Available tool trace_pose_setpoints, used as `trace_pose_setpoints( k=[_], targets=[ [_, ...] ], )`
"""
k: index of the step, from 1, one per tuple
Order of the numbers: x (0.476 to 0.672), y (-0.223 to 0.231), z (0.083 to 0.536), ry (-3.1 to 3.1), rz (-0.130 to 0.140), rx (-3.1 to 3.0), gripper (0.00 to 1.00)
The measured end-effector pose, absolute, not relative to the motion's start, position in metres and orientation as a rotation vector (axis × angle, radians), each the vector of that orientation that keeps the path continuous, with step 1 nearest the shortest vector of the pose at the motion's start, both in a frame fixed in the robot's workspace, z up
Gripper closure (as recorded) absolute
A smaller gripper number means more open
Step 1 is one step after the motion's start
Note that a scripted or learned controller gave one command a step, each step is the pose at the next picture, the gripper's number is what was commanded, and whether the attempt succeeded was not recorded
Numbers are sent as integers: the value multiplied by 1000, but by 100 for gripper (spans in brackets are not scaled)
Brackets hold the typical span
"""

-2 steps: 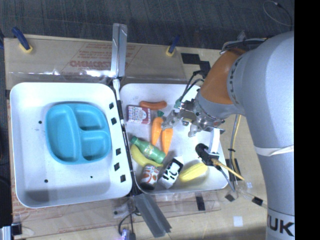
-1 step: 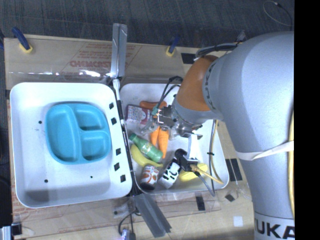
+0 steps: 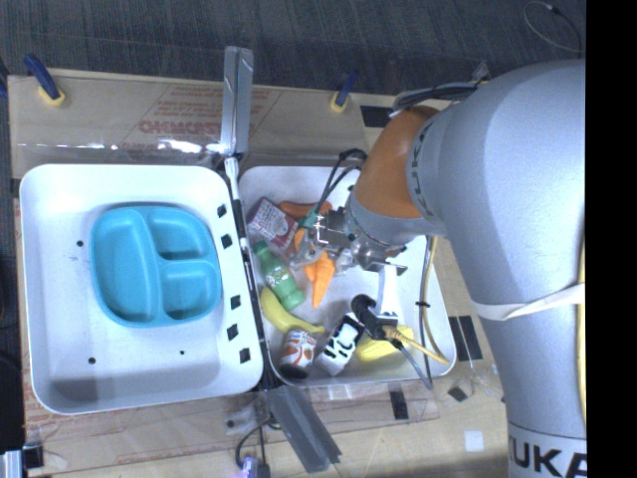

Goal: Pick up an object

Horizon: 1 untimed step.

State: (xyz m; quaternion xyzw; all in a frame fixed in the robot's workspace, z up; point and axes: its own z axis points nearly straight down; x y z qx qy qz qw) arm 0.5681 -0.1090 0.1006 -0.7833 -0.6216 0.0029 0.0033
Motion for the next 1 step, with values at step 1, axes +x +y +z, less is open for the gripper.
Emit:
trace_pose_setpoints(
  k=[1],
  targets=[
    [611,-132,90,-1843,8,-2537,100]
  ],
)
